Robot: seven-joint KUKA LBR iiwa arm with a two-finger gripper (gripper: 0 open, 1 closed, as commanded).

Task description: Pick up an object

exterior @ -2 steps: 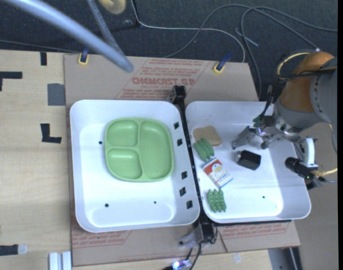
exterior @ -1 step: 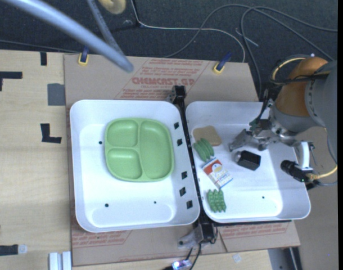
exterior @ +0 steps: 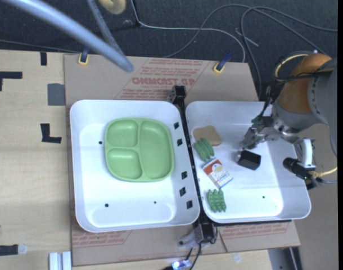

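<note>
1. Under both bins, I see a cardboard sheet [exterior: 160, 75] with red print; I read "CHEMCAST GP", the remaining lines being too small.
2. In the left bin [exterior: 81, 167], I count one green divided plate [exterior: 139, 149] with three compartments.
3. In the right bin [exterior: 284, 201], I count five objects: one tan piece [exterior: 207, 134], two green ridged pieces [exterior: 203, 149] [exterior: 216, 200], one red-and-white carton [exterior: 217, 173] with illegible print, one black block [exterior: 249, 160].
4. The gripper [exterior: 253, 137] hangs just above the black block; I cannot tell its state.
</note>
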